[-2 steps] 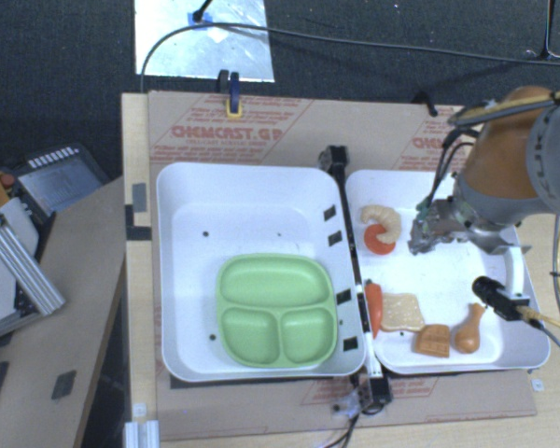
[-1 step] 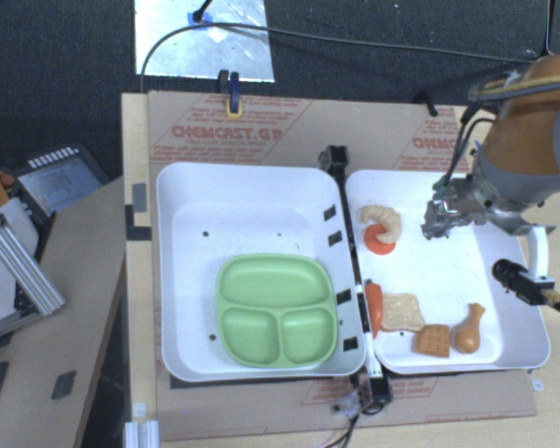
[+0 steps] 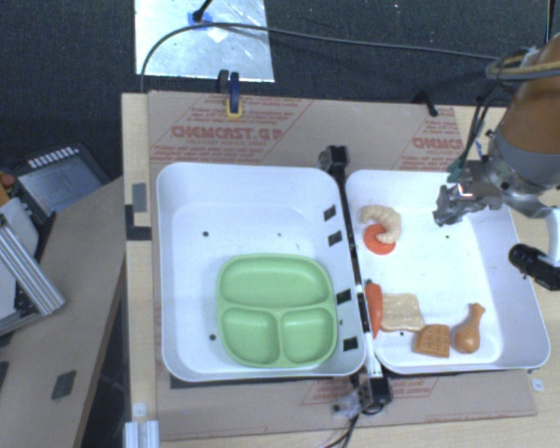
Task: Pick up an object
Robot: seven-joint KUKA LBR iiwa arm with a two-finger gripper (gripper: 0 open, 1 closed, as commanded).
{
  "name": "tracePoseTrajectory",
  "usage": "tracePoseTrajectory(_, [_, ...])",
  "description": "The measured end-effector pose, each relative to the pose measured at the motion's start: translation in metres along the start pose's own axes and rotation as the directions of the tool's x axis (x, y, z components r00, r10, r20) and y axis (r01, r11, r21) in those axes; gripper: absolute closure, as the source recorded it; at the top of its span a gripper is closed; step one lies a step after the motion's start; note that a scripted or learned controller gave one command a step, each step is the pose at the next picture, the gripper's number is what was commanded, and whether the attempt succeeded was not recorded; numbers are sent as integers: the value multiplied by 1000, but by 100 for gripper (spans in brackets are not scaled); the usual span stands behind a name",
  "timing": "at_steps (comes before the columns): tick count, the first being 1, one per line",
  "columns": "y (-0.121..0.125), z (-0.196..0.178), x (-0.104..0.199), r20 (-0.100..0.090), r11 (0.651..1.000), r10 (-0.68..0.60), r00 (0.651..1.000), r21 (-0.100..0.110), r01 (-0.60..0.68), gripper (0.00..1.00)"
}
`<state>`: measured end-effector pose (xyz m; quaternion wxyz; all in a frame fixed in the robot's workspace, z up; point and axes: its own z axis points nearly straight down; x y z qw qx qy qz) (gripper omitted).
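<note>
1. White right bin (image 3: pixel 504 278): its toy foods crowd the near-left corner; a neighbour could get pinched.
2. Tool (image 3: pixel 451 203): above the far side, well apart from the croissant (image 3: pixel 381 217); its opening cannot be told.

Arm (image 3: pixel 541 91): cut off at right edge. Gripper (image 3: pixel 448 205): fingers blurred, state indeterminable. Grey device (image 3: pixel 61 183), left: details too small.
</note>
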<state>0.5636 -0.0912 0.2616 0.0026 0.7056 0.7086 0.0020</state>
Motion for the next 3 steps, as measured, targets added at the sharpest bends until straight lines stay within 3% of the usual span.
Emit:
tracePoseTrajectory(1, [13, -2, 56, -2, 1000, -5, 1000, 2, 5, 100])
tracePoseTrajectory(3, [36, 34, 149, -2, 1000, -4, 1000, 5, 4, 100])
